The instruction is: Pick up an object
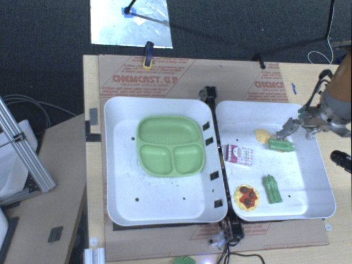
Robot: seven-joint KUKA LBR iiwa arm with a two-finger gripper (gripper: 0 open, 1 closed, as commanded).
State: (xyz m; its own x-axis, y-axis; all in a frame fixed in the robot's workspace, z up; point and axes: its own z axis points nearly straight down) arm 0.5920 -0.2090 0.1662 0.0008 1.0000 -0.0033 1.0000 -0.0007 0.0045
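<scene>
The right bin (313,175) holds several small toys. A yellow piece (263,135) and a green piece (281,145) lie side by side near its far middle. A red and white carton (239,154) sits by the left wall. At the front are a round pizza-like toy (246,197) and a green ridged piece (271,189). My gripper (287,129) reaches in from the right and hangs just above and right of the green piece by the yellow one. Nothing shows in its grasp.
The left bin (118,202) holds a green divided plate (169,146). Black clips (210,142) line the divider between the bins. A silver sheet (131,15) lies beyond the bench, and a metal frame (22,147) stands at the left.
</scene>
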